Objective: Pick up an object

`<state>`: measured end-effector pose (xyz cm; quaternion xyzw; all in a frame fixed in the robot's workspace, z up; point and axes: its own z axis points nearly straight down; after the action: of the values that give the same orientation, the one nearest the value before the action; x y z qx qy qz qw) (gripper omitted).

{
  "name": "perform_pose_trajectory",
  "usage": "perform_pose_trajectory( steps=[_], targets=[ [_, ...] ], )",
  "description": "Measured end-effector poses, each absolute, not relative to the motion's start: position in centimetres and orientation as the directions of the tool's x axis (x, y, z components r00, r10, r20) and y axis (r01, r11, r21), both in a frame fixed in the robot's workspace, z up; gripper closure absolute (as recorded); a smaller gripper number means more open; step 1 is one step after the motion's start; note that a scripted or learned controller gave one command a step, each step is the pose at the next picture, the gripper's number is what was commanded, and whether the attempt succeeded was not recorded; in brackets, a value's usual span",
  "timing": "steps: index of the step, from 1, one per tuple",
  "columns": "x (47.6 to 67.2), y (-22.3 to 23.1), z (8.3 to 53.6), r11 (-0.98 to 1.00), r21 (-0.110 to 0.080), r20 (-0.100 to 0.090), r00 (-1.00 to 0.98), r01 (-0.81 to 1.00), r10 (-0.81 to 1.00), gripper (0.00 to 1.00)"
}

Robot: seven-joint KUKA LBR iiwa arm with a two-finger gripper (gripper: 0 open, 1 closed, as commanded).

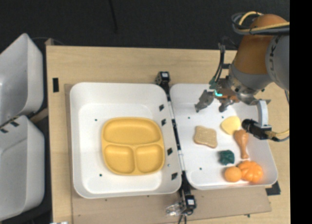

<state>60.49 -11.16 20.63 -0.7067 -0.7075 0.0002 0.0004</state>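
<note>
On the table, a yellow divided plate is seen in the left bin, while in the right bin a slice of bread, a green piece, an orange, a drumstick and a small pumpkin are laid near its lower right. The end effector is held released and bare above the bin's upper part, well apart from them. The bread, lying alone, would best be approached straight down with the fingers spread on either side of it.

Glossy plastic bins, wooden bench
</note>
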Motion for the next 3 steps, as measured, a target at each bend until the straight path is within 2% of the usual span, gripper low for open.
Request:
perform_pose_trajectory(
  steps=[1,2,3],
  targets=[
    [60.5,-11.2,20.7,0.001,0.001,0.000,-0.001,1.000,1.000,0.00],
    [60.2,-11.4,14.4,-0.003,-0.005,-0.001,0.003,1.000,1.000,0.00],
    [60.1,-11.5,9.8,-0.004,-0.003,-0.002,0.004,1.000,1.000,0.00]
  ],
)
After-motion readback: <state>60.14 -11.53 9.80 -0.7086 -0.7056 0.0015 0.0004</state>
